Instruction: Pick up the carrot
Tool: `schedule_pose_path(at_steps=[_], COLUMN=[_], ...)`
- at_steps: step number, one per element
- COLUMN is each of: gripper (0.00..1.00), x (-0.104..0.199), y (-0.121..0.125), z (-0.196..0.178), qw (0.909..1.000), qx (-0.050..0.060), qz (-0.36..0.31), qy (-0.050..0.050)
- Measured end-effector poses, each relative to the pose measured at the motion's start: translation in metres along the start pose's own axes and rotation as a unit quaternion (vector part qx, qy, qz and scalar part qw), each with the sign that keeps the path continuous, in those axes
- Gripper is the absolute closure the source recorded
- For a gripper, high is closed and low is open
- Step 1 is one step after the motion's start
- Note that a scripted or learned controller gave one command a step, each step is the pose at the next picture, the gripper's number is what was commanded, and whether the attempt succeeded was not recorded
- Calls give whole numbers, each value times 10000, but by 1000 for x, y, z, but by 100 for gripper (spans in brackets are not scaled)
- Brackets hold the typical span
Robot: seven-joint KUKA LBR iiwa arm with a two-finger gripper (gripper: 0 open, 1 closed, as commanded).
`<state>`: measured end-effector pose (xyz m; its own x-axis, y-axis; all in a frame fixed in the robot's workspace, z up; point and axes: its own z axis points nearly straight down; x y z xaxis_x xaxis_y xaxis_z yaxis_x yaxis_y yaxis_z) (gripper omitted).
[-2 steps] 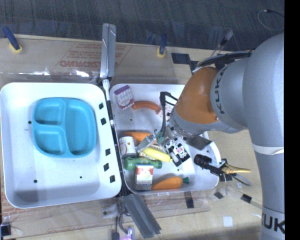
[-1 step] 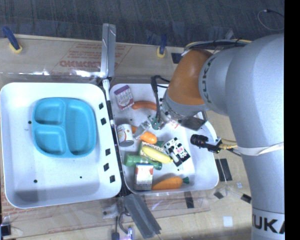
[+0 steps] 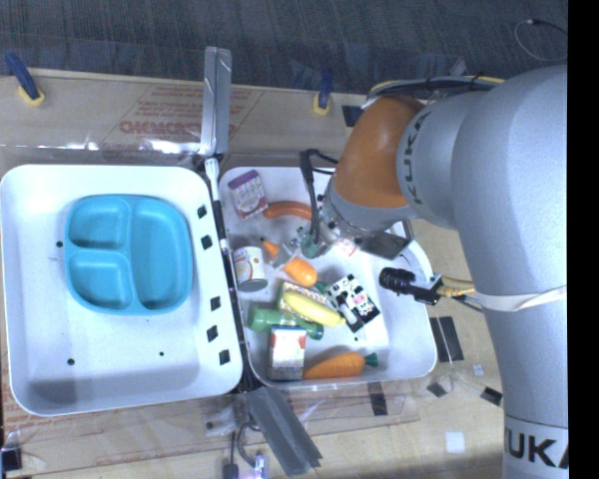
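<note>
At the left of the frame, the left bin (image 3: 20,297) holds a blue divided tray (image 3: 130,252) with 3 compartments. The right bin (image 3: 411,352), at centre frame, is crowded. Along its left side stand a small can (image 3: 248,267) and, above it, a purple-topped cup (image 3: 248,193). A green item (image 3: 265,318) and a small carton (image 3: 288,352) lie lower down, and a yellow banana-like piece (image 3: 312,307) lies between them and the centre.

The carrot (image 3: 333,365) lies at the bin's lower edge, long axis roughly left to right, green end to the right. The gripper (image 3: 309,239) hangs over the bin's upper middle, so the carrot lies well below it in the frame and slightly right. I cannot tell how its jaws stand.

Just below the gripper sits a small orange piece (image 3: 300,271), which could be mistaken for the target. A black-and-white box (image 3: 353,302) and the banana-like piece lie between gripper and carrot.
</note>
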<state>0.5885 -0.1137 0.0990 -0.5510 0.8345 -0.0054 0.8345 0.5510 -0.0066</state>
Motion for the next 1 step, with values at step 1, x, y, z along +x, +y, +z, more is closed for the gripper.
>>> schedule_pose_path(at_steps=[1], gripper=[100], x=[67], y=[10], z=[-136], qw=[10000], qx=[-13], qz=[-55], qy=[41])
